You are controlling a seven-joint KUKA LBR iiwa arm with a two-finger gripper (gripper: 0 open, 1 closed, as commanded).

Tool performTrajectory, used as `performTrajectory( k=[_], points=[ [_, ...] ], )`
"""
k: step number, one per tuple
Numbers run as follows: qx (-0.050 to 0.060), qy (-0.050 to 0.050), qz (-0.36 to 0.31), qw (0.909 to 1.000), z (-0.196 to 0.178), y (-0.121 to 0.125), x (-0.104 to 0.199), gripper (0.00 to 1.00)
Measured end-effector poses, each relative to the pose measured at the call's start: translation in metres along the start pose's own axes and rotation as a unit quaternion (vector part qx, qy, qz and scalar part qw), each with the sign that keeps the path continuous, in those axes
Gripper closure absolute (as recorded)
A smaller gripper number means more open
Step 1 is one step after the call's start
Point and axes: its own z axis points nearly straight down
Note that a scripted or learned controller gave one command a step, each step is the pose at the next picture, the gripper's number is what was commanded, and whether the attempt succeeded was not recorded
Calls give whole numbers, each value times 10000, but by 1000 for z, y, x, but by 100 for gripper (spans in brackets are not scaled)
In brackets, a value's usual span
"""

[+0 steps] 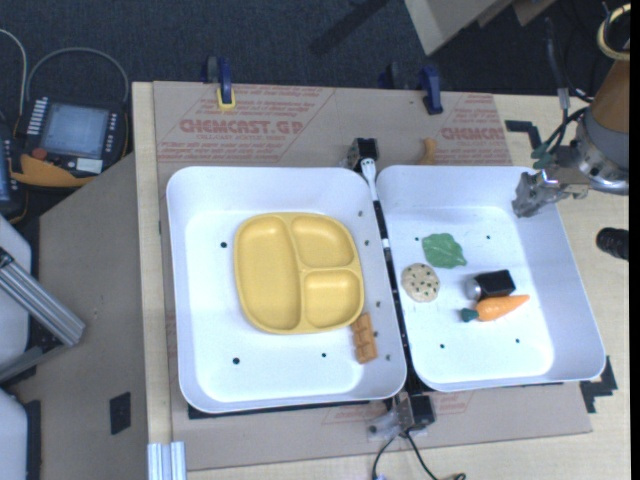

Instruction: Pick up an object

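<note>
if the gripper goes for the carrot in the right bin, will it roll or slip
The carrot looks like a smooth toy, tapered, so it may slip out toward its tip. Lying on its side, it could roll if nudged. It touches the black object, which may shift too.

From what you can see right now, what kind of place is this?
Probably a robot test bench in a lab, not a kitchen. Two white bins are mounted on a clamped board, the food inside looks like toys, such as a carrot and a cookie, and a control pendant lies nearby.
</note>
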Motion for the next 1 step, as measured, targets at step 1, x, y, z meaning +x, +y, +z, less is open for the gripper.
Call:
performTrajectory(
  k=[1],
  points=[
    [-12, -3, -8, 10000, -65, 4, 1, 100]
  ],
)
